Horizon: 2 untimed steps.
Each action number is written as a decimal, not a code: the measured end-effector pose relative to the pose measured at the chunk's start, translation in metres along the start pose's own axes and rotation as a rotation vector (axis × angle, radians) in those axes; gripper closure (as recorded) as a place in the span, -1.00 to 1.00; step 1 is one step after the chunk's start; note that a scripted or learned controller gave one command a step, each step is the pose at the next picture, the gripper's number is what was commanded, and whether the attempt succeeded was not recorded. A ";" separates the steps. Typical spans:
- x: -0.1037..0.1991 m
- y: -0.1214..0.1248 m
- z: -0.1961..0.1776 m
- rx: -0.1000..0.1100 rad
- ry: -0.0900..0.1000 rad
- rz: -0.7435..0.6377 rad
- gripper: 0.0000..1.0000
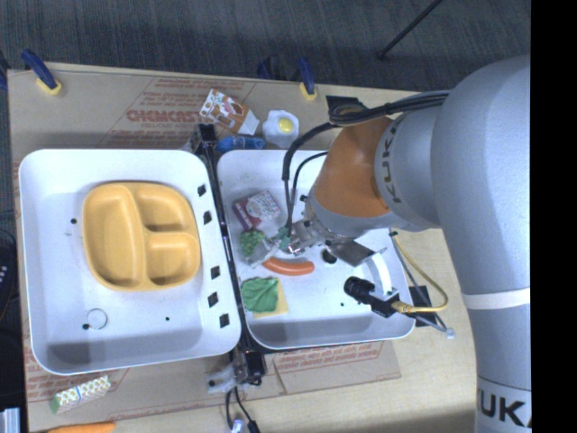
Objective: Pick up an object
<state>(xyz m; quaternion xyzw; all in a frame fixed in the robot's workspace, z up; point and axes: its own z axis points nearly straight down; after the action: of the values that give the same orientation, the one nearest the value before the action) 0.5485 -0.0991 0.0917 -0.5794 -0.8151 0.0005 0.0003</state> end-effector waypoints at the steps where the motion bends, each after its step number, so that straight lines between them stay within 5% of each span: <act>1: 0.004 -0.019 0.001 0.004 0.003 0.257 -1.00; 2: 0.014 -0.022 0.000 0.003 0.004 -0.002 -1.00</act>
<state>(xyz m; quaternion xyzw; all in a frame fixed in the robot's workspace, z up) 0.5234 -0.0929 0.0912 -0.5786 -0.8156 0.0008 0.0028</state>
